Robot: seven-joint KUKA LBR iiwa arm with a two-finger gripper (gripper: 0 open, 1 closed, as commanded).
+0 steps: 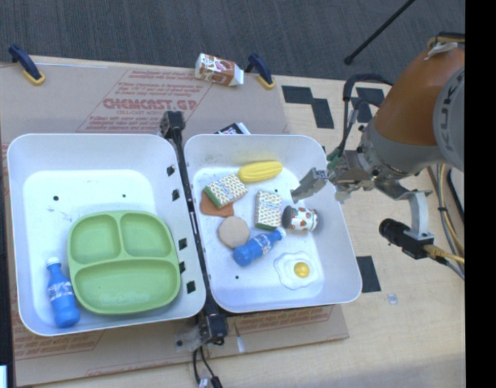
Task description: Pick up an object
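Pale wooden bench [393,314] under dark carpet at the far side, bearing two shallow white bins side by side on brown cardboard [151,103] held by blue clamps [27,65].

Grey arm with orange band [418,95] reaching in from the right, ending in a two-finger gripper [306,186] over the right edge of the right white bin [333,285]. Cannot tell whether fingers are apart or together; nothing seen between them.

Just near and left of the gripper: small white mushroom-like toy with red dots [300,218], lying on its side. Touching it on the left: checkered green and white block [268,208], tilted. Far from that, near the bin's far wall: yellow plastic corn cob [260,170]. Left of the corn: second checkered green and white block [224,190], lying over a flat orange-brown piece [214,208]. Nearer: round beige cookie-like disc [233,232], and beside it a small blue plastic bottle [257,246] on its side. Near right corner: plastic fried egg, white with yellow yolk [297,271].

Left white bin [30,160] holding a light green divided plate with three compartments [123,261]; another blue bottle with white label [61,293] just left of the plate, at the near left corner.

Outside the bins, on the far edge of the cardboard: small brown and white packet [218,69].
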